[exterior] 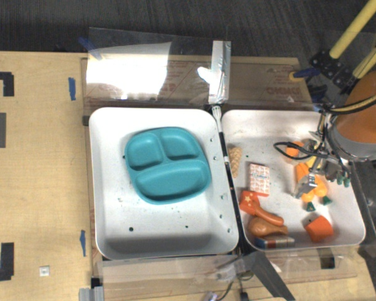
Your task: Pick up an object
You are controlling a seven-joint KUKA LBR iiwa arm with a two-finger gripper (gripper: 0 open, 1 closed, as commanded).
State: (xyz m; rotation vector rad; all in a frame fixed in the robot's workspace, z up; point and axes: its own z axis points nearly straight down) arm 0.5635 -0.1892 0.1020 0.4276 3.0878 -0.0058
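Gripper [311, 182]: low in the right bin, near its right side, among small orange pieces; whether it is spread, closed or holding anything cannot be told, the tip being too small and cluttered
Arm [357, 115]: comes in from the right, orange band above the wrist, over the bin's far right corner
Right bin [269, 121]: white, holds every loose item
Carton [259, 179]: small, red and white, lying flat mid-bin, left of the gripper, apart from it
Orange block [319, 227]: near the front right corner, in front of the gripper
Brown toy [267, 225]: by the front wall, with a red-orange piece [250, 200] just behind it
Left bin [106, 187]: white
Tray [167, 164]: teal, three compartments, flat in the middle of the left bin
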